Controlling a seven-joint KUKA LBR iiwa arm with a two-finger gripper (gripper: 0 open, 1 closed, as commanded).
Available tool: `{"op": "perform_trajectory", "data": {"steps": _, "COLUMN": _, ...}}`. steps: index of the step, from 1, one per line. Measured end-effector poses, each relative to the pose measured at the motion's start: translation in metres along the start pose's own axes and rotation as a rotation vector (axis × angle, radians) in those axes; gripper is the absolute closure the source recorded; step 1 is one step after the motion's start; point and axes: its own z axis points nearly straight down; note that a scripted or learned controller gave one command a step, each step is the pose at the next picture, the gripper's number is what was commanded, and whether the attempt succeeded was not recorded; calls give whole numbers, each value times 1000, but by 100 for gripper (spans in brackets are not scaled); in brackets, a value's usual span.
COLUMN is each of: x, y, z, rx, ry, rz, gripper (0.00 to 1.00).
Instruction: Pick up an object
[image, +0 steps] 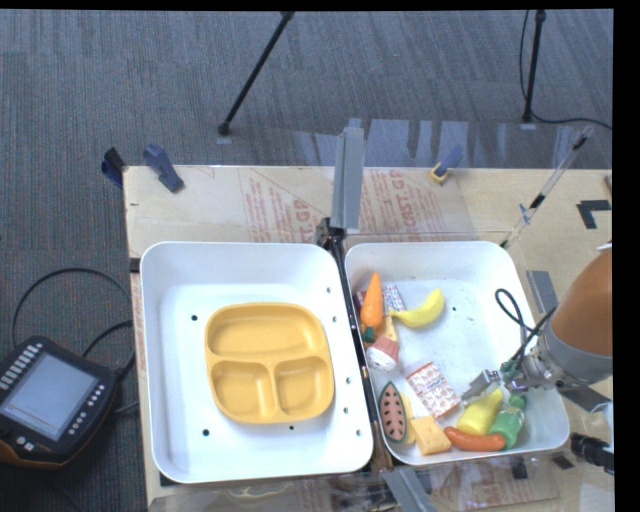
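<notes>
Red-printed packet (433, 389) (lettering too small to read) lies beside jaws (497, 383).

Right bin (470, 255) centre open; toys (478, 420) crowd near edge.

Bench top (420, 205): pale board with red printed lettering, set on grey carpet (100, 90).

Left white bin (165, 300) holds a yellow divided tray (268, 362), three compartments, lying flat near the bin's centre.

Blue clamp (160, 167) at the bench's far left corner; a small yellow-and-blue clamp (444, 166) at the far edge.

Grey upright post (348, 180) stands at the far end of the seam between the bins.

Teach pendant (45, 395) with a pale screen lies on the carpet left of the bench, black cable (60, 285) looping from it.

Two tripod legs (255, 70) (530, 60) cross the carpet beyond.
</notes>
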Motion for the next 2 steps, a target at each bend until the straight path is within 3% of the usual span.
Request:
{"op": "perform_trajectory", "data": {"steps": 1, "x": -2, "y": 0, "z": -9, "rx": -3, "ry": 0, "rz": 9, "gripper": 100}}
{"op": "perform_trajectory", "data": {"steps": 2, "x": 96, "y": 25, "z": -120, "rx": -4, "ry": -3, "rz": 276, "gripper": 100}}
